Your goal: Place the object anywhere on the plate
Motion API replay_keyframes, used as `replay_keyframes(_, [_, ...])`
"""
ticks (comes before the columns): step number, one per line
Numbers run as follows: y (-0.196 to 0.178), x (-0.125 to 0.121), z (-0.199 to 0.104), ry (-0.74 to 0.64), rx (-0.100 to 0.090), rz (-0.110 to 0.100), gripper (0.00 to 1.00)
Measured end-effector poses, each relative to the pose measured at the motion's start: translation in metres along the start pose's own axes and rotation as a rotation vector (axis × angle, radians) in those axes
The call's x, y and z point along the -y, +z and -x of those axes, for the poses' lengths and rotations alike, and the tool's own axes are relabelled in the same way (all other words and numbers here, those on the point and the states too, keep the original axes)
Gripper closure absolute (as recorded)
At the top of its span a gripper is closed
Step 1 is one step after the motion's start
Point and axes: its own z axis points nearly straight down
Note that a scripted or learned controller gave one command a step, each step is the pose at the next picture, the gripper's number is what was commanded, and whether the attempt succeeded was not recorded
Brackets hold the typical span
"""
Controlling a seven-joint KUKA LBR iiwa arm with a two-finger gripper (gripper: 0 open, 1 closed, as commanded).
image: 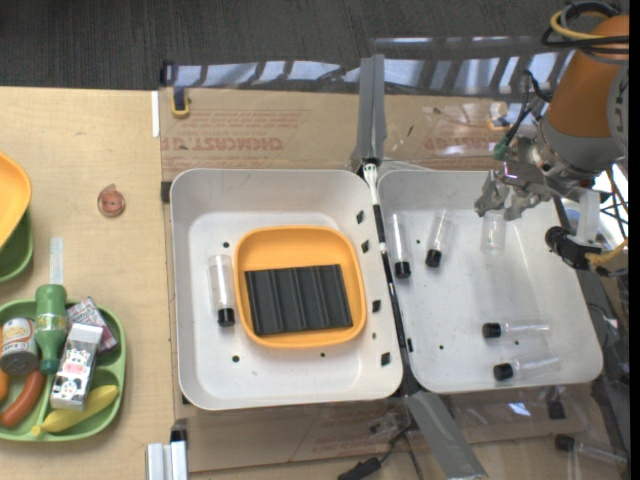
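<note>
Two white bins sit side by side on the bench. In the left bin (195, 298) lies a yellow plate (298, 243) with a dark ribbed insert (300, 300) filling its middle. Just beside the plate's left edge, on the bin floor, rests a clear tube with a black cap (219, 288) — lying lengthwise, cap toward the near side, not on the plate.

The right bin (455, 368) holds more such tubes: two near its far left, one (398, 246) close to the divider and another (436, 241) a little to its right, and two more lying near the front right, one (513, 329) above the other (522, 369).

The arm reaches in from the right, its orange band up in the corner, and the gripper (497, 208) hangs over the far right part of the right bin. A faint clear tube (492, 234) seems to hang just under it — whether the fingers pinch it or stand apart, I cannot tell.

Off to the left, a green tray (100, 408) holds toy food.
</note>
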Motion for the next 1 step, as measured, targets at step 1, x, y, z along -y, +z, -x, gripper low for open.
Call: replay_keyframes(1, [-0.0001, 0.0, 0.0, 0.0, 0.0, 0.0, 0.0])
